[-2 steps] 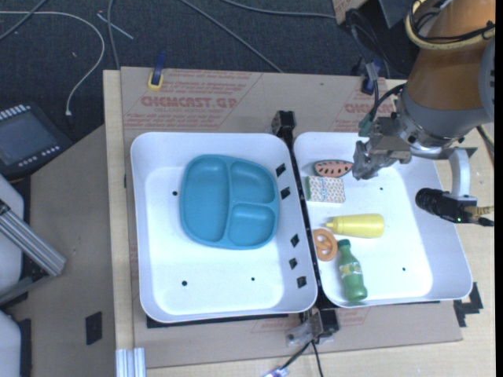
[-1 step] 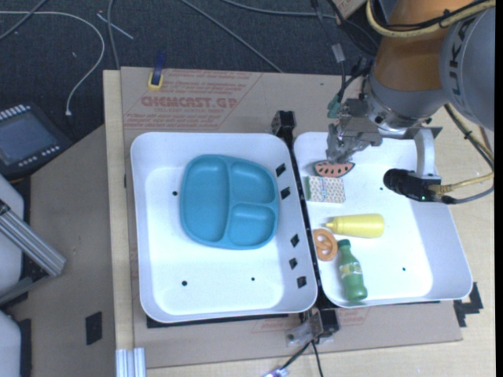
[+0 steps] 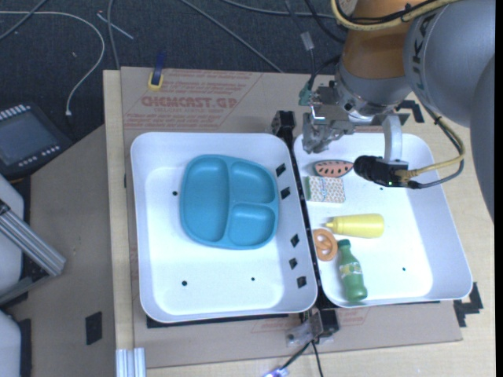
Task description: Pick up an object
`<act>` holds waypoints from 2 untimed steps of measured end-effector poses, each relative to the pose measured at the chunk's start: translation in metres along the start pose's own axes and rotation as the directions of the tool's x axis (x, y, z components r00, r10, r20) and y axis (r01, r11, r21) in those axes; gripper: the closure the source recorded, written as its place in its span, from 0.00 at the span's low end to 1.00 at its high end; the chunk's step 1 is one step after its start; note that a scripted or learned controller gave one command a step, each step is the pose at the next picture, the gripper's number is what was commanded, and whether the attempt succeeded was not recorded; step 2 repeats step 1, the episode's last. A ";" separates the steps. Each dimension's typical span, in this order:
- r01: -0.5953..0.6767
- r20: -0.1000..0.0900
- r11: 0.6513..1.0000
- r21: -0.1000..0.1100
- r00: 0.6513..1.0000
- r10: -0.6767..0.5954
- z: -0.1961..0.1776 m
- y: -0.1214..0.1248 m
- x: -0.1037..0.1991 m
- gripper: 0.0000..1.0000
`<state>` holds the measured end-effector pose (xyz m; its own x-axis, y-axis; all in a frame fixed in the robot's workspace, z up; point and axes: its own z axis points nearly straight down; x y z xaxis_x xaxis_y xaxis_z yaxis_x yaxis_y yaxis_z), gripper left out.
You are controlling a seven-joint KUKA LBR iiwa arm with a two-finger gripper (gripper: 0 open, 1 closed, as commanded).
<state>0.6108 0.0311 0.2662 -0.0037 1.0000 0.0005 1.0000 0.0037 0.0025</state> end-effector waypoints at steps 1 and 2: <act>0.001 -0.001 1.000 0.003 1.000 -0.001 0.023 0.016 0.039 1.00; 0.001 -0.001 1.000 0.003 1.000 -0.001 0.023 0.016 0.039 1.00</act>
